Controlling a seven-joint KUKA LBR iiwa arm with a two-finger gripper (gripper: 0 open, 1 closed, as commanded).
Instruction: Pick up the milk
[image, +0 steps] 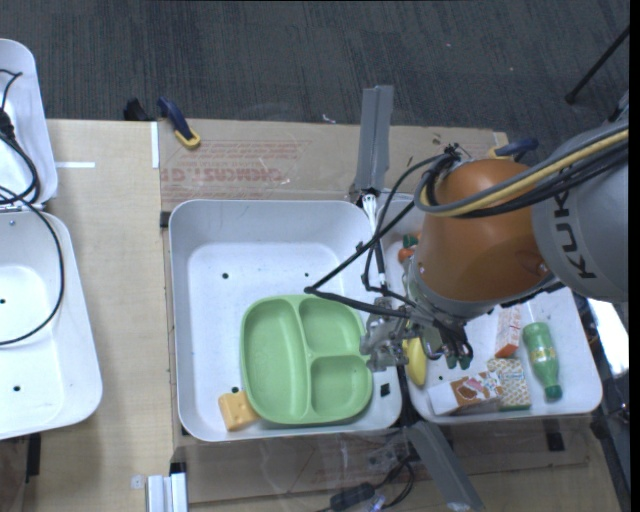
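Even, soft overhead light is filling the scene, making the white bins (200, 300) glow brightly with mild glare. Faint shadows are falling beneath the green plate (300, 360). The near orange band (480, 230) is looking slightly soft; edges are showing little distortion.

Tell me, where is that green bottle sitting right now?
The green bottle lies in the right bin, near its right wall, just right of a small carton and beyond the arm's orange band.
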